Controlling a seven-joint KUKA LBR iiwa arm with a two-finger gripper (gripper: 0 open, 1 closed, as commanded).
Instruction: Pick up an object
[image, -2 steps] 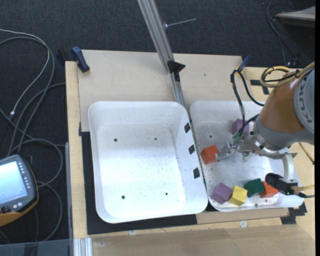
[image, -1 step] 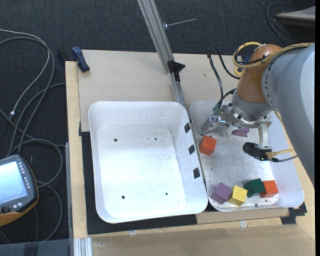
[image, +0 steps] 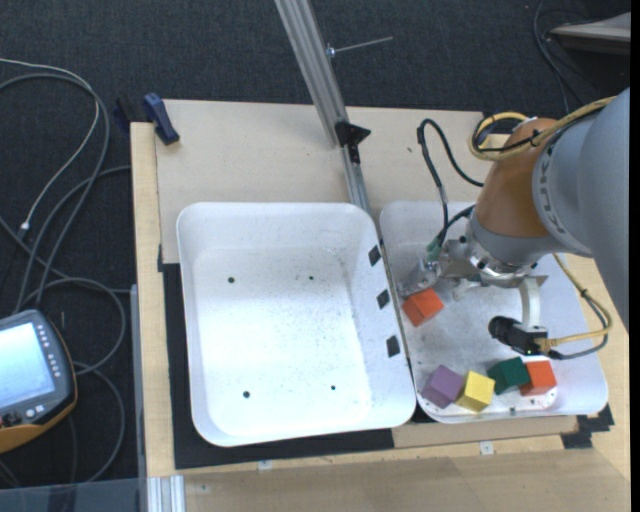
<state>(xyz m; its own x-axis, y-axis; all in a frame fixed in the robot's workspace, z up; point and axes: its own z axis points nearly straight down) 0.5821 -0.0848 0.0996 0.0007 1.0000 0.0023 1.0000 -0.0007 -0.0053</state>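
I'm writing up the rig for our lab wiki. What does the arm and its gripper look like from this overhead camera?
The arm is a thick, rounded grey tube with an orange band above the wrist. Below that sits a pale grey wrist flange carrying the gripper, built of small metallic parts. Black and yellow cables loop around the wrist, and a black connector with a yellow lead hangs beside it.

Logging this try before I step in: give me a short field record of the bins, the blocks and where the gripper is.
left bin: white, speckled
right bin: holds five blocks
orange block: near the bin's left wall, tilted, beside the gripper
purple block: front edge
yellow block: front edge, right of purple
green block: right of yellow
second orange block: touching green, rightmost
gripper: low over the right bin, just above the orange block
grasp: cannot tell
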